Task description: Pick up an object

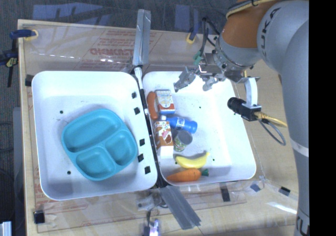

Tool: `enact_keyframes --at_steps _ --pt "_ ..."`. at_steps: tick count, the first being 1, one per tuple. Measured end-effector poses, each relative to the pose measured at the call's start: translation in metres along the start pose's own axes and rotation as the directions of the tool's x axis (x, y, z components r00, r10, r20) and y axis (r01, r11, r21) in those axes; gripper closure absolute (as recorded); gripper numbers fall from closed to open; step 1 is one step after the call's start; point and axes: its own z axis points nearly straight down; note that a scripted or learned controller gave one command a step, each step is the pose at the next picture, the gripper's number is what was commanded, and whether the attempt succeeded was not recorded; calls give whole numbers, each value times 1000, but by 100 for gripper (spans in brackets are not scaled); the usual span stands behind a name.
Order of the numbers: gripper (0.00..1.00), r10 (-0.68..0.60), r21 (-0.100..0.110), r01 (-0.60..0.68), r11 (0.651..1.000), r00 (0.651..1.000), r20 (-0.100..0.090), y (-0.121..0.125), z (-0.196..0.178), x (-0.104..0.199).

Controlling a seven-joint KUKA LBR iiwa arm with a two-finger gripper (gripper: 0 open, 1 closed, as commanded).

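Because the objects in the right bin (239, 143) are crowded against the divider, a failed pick is the main risk to be judged from here. The gripper (195, 80) is held above the bin's far end, its two fingers spread apart with nothing between them. Just beyond it toward the near side, a small carton (165, 101) lies touching a reddish sausage-like item (151, 105); a closing finger could be wedged between them or could push one against the bin wall. The blue can (183, 124) lies on its side and could be rolled away if it is touched off-centre. A second carton (164, 135), a dark round-topped thing (182, 138) (possibly another can, though this cannot be settled), a banana (191, 160) and a carrot (184, 175) are packed near the front.

Counted: two bins, two cartons, one blue can, one banana, one carrot, one sausage-like item, one dark thing. One blue divided plate (100, 144) is seen in the left bin (47, 93).
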Motion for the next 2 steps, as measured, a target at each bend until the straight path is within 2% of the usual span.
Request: enact_keyframes --at_steps 1,2 --pt "0 -8 -4 8 1000 1000 0 -40 146 -8" --pt "0 47 -3 -47 999 999 0 -45 73 -23"
